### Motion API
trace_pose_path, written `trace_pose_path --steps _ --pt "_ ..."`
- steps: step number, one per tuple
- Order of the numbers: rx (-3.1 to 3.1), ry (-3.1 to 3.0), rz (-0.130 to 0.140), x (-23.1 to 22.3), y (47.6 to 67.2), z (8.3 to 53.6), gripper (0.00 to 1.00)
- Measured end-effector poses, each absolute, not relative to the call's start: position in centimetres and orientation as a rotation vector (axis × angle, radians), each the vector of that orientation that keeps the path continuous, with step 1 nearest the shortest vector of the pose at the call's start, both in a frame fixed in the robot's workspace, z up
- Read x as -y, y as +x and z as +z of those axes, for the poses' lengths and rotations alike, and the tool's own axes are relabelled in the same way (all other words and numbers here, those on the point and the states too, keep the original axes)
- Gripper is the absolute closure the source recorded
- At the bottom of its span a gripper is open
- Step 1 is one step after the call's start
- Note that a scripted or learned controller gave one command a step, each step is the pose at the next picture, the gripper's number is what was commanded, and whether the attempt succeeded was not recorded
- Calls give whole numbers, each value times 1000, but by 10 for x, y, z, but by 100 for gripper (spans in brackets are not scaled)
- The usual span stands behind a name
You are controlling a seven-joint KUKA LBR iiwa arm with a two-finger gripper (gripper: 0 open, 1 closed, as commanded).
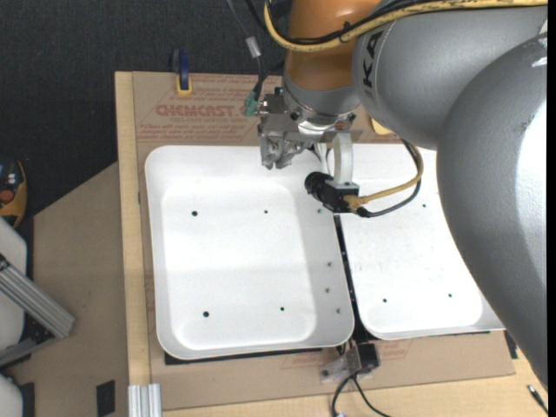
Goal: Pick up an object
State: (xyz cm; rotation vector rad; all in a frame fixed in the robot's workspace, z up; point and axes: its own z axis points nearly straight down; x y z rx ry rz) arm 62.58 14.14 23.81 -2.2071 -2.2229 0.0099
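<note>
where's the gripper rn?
In the camera view, the gripper is at the top edge of the left bin, near its upper right corner, beside the right bin.

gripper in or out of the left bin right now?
In, as far as this slanted view shows: the gripper hangs over the left bin's far edge, just inside the rim. Whether it touches the floor, cannot tell.

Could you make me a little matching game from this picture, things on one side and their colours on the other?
Things:
1. bin
2. wrist band
3. clamp
4. board

Colours:
a. orange
b. tan, with red print
c. white
d. blue and yellow

Pairs: 1-c, 2-a, 3-d, 4-b
</note>
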Motion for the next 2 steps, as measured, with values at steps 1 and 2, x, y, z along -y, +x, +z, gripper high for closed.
trace_pose_path --steps 1,2 --pt "2220 -2223 -3 -127 597 287 100" --pt "2221 -2230 -7 -90 603 337 100"
